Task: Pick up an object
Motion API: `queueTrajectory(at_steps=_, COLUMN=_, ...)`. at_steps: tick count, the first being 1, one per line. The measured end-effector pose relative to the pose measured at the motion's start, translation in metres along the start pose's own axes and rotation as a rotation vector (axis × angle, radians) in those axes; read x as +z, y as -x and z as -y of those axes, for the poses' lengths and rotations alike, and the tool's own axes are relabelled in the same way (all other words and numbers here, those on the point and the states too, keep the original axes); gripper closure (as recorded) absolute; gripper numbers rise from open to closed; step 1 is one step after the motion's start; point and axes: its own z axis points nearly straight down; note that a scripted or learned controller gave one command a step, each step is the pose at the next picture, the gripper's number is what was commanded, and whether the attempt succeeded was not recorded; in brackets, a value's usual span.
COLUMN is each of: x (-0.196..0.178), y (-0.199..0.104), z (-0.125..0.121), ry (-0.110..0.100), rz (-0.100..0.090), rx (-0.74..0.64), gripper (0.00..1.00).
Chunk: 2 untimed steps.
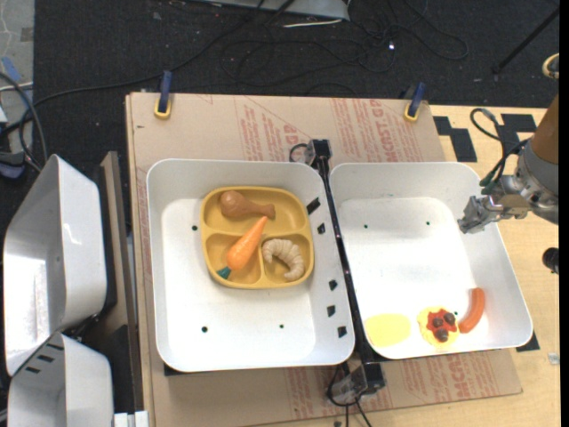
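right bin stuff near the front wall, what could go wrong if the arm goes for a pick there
The sausage leans close to the right bin's sloped front-right wall, so the gripper may hit the wall before it can straddle it. The yellow flat piece lies flush on the floor and looks hard to get under. The small red-topped piece sits right beside the sausage, so a descent on either could knock the other.

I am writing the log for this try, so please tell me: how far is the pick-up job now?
Done: nothing looks picked yet. The sausage, the yellow disc and the small red piece lie on the right bin's floor; the yellow plate in the left bin holds its food. In hand: the end effector is at the right bin's right rim. Left: reach, grasp and lift one object.
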Motion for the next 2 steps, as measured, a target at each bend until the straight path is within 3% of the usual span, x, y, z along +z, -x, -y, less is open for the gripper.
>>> queueTrajectory(at_steps=2, x=-0.011, y=-0.113, z=0.000, ry=-0.007, rz=-0.005, rx=-0.005, gripper=1.00)
